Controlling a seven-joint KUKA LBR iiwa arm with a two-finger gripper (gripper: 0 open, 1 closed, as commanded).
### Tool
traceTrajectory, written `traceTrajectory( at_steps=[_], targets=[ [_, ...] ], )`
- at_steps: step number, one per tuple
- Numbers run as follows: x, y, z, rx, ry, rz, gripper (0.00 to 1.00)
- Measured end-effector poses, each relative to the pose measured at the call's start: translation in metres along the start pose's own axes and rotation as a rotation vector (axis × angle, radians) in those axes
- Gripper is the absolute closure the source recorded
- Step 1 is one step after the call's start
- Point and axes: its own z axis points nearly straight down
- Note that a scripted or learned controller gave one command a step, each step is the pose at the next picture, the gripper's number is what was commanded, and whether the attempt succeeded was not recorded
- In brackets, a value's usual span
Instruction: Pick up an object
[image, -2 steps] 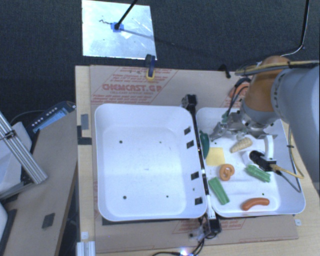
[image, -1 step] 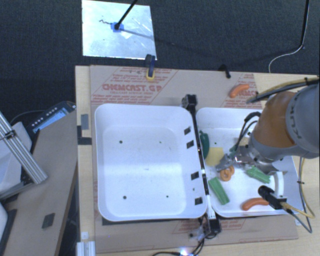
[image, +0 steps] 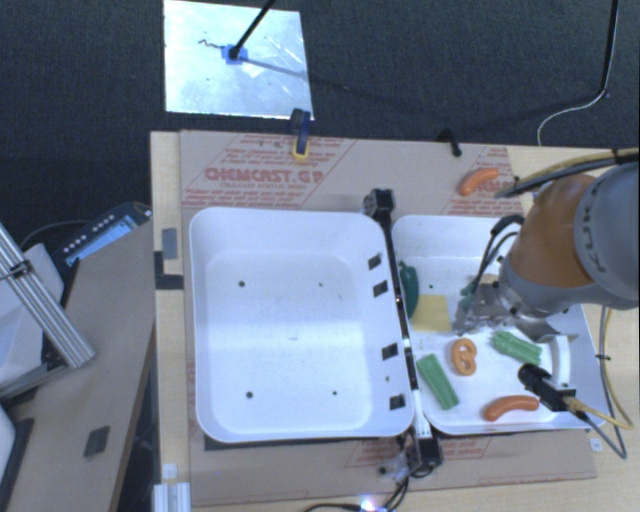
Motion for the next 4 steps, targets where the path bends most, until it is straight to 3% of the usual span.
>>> traceTrajectory(
  at_steps=[1, 2, 3, 4],
  targets=[
    [0.048, 0.061, -0.148, -0.019, 0.000, -0.010, 1.00],
    [0.097, 0.029, -0.386, -0.018, 0.002, -0.007, 1.00],
    [0.161, -0.005, -0.444, -0.006, 0.004, -0.010, 1.00],
    [0.204, -0.056, -0.441, 0.002, 0.003, -0.008, 1.00]
  ],
)
